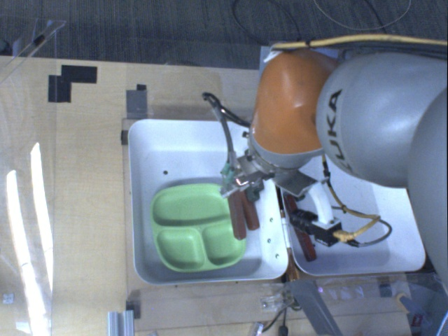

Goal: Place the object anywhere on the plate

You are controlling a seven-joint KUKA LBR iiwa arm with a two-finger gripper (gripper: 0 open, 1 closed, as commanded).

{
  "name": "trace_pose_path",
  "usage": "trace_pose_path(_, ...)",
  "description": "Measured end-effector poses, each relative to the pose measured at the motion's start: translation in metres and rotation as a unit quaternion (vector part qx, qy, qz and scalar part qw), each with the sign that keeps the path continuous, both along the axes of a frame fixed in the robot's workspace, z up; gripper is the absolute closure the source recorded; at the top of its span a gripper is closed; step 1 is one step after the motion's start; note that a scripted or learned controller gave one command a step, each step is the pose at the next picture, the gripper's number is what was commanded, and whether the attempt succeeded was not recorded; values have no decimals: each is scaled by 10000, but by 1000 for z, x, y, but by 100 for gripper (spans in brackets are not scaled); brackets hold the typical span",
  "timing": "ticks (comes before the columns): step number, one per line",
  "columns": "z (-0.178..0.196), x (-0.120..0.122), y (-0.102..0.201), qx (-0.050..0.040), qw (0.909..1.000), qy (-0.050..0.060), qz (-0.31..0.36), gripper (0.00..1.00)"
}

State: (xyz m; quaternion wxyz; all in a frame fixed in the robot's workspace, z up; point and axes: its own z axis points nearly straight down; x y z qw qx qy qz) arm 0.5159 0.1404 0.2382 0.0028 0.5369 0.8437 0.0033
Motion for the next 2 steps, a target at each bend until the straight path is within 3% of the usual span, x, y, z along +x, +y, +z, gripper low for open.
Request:
trace_pose_path(1, -45, 29, 20, -9, 9991, 26, 419, 100)
trace_pose_path(2, -44, 30, 20, -7, 9991, 19, 417, 0)
